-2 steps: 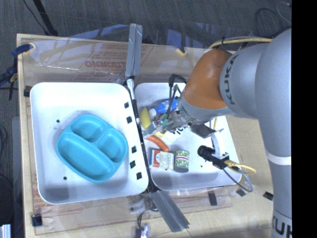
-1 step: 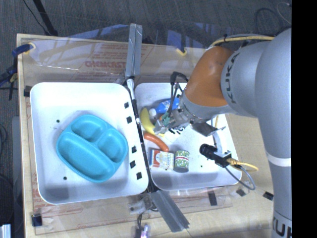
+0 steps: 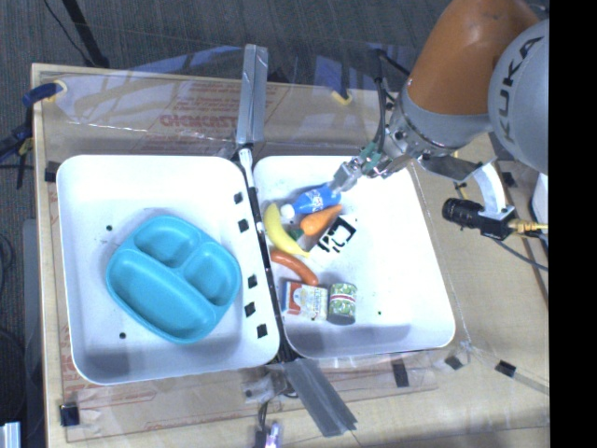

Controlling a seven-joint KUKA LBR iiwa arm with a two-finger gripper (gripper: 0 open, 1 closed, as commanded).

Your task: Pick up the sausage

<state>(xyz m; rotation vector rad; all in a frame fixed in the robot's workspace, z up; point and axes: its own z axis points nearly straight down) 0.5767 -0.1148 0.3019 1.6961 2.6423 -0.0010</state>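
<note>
The sausage [image 3: 295,266] lies half under the banana [image 3: 281,231] — its left end hidden.

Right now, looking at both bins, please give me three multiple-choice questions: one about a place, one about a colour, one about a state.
1. Where does the sausage lie?
A. right bin
B. left bin
C. on the bench

2. What colour is the divided plate?
A. red
B. blue
C. yellow

3. Is the sausage lifted?
A. yes, in the pincer
B. no, it lies in the bin
C. yes, on the plate

Answers: 1 A, it lies beside the banana in the right bin; 2 B, it is blue; 3 B, the pincer is up by the bottle, apart from it.
</note>
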